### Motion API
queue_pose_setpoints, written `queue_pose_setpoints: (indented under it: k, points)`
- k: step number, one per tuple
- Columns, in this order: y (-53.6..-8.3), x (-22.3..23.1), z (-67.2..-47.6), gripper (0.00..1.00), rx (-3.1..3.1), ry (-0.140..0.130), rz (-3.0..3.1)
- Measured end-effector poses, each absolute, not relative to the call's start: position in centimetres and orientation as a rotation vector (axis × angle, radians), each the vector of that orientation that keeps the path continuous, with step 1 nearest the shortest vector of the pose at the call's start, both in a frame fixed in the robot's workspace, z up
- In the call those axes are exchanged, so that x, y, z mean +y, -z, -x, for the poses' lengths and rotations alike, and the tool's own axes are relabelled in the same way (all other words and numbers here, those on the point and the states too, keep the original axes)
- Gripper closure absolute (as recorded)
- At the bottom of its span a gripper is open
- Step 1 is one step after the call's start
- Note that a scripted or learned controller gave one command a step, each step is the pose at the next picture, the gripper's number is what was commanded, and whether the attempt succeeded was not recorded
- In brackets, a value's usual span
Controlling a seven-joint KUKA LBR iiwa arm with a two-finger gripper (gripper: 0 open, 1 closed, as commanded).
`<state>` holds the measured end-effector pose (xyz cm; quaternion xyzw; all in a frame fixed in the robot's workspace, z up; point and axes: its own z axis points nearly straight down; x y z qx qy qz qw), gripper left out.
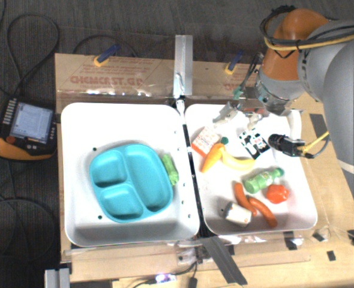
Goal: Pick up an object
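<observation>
Bulky rounded grey arm [339, 71] carried a glossy orange band [288, 41] above the wrist. Thin black and yellow cables [297, 32] looped over the band. Below sat a grey metal wrist flange [273, 95], then a two-finger gripper [244, 114] with pale fingers and black-and-white markings.

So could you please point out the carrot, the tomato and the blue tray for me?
carrot [212, 156], camera view, middle of its orange body.
tomato [277, 193], camera view, centre of its red top.
blue tray [114, 168], camera view, upper-left compartment floor.
</observation>
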<state>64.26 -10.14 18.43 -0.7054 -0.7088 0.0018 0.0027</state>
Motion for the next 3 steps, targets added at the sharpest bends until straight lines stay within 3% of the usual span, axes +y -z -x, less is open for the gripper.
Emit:
queue_pose_setpoints:
  k: [1,2,3]
  points:
    - [-9.0,-9.2,-61.3,0.0,-2.468,0.008,1.952]
    - [-9.7,-9.3,-61.3,1.0,-2.465,0.007,1.953]
    - [-18.0,-7.5,-60.9,1.0,-2.51,-0.003,1.882]
